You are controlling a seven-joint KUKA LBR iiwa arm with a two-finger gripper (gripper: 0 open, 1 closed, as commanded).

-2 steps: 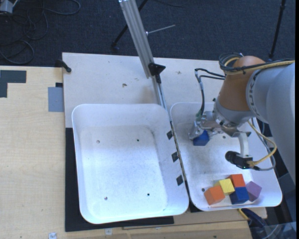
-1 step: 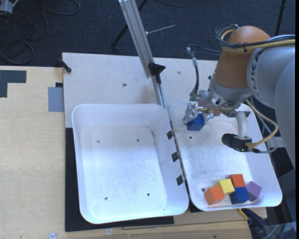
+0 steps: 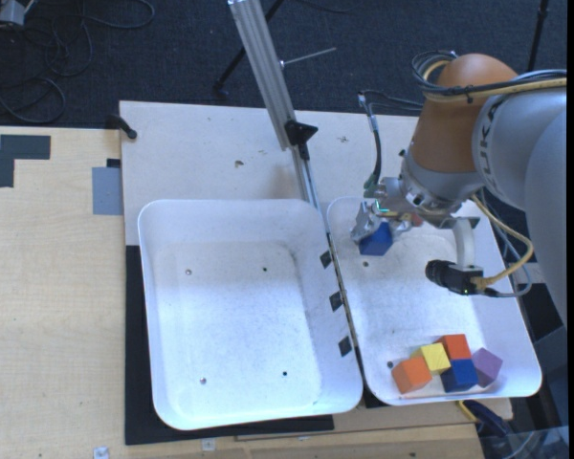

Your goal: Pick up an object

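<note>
The arm (image 3: 502, 142) reaches in from the right, wrist bent down over the right bin (image 3: 517, 328). The gripper (image 3: 373, 226) appears closed on a blue block (image 3: 375, 241) near the bin's far left corner — likely light, rigid, best pinched across flat faces.

Two smooth white plastic bins (image 3: 172, 285) sit on a pale wood-grain bench (image 3: 48, 285); a ribbed, matt metal rail (image 3: 265, 65) slants overhead beside the arm's glossy orange band (image 3: 454, 113).
</note>
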